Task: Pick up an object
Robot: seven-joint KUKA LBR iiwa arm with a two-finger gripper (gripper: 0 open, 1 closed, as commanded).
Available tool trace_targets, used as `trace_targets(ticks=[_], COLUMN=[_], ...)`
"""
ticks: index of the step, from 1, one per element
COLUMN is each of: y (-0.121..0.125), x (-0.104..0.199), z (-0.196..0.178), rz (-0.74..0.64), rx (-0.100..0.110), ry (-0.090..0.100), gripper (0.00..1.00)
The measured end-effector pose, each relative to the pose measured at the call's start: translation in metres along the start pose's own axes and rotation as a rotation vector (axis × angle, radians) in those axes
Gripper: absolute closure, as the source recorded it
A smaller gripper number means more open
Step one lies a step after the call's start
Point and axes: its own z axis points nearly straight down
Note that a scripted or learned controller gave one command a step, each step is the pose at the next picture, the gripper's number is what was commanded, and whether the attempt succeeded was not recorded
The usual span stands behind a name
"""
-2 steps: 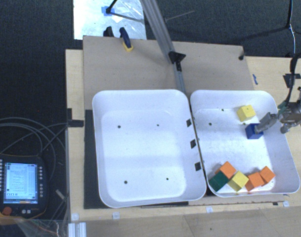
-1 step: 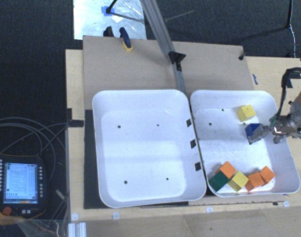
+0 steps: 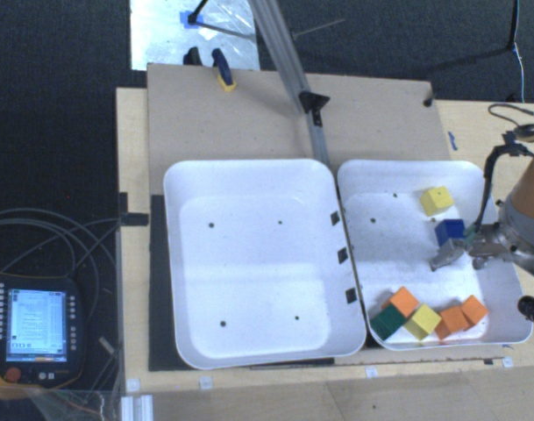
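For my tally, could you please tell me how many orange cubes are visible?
3: one orange cube atop the front cluster, two by the right bin's front corner. Others may be hidden.

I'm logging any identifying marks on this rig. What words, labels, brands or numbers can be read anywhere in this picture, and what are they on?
Nothing here can be read.
Handheld control pad, bench's left edge: lit screen with rows of text, too small and blurred to read.
Coloured blocks in the right bin: plain faces, no print visible.
Left bin: only dark dots, no lettering.
Gripper and arm: no legible label.
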Motion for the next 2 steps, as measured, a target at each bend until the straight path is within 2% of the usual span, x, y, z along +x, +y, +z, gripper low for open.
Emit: trace_targets(ticks=[1,2], y=[0.002,0.007], x=[-0.001,0.006], z=[-0.015,-0.076], rz=[-0.003,-0.004], rx=[-0.008,-0.011], ry=[-0.003,-0.004], gripper=[1.0,1.0])
